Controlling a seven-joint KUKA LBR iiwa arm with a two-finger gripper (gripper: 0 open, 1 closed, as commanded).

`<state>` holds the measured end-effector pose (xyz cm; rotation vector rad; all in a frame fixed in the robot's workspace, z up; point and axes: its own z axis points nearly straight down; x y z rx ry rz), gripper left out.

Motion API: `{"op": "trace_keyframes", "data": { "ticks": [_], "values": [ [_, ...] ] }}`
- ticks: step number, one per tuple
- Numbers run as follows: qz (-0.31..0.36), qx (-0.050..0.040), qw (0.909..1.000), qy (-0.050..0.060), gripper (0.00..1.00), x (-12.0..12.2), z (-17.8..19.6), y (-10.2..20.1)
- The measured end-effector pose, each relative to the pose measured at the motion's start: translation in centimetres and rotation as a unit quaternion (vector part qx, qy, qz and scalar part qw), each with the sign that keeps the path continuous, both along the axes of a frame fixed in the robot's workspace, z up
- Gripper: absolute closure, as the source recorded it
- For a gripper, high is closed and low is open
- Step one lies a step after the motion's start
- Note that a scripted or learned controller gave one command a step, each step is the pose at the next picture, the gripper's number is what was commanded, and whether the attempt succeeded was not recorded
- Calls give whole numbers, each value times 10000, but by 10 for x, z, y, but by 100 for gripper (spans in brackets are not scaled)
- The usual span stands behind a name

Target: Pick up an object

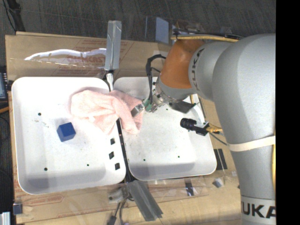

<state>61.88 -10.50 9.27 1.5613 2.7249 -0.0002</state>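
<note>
So the pink cloth [105,109] is draped over the divider between the two bins, mostly in the left bin [28,139]. The gripper [143,108] sits at the cloth's right edge; can't tell if it's pinching anything.

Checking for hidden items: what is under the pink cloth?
The pink cloth drapes over the divider between the left bin and right bin. Anything beneath it is covered and cannot be seen.

A pink cloth [107,109] drapes over the divider between the bins; a blue cube [66,131] sits near it; the right bin's floor [168,146] lies open.
</note>
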Motion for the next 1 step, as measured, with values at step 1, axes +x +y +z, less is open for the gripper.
{"op": "trace_keyframes", "data": {
  "ticks": [1],
  "values": [
    [-42,0,10000,3,0,10,0,7]
  ]
}}
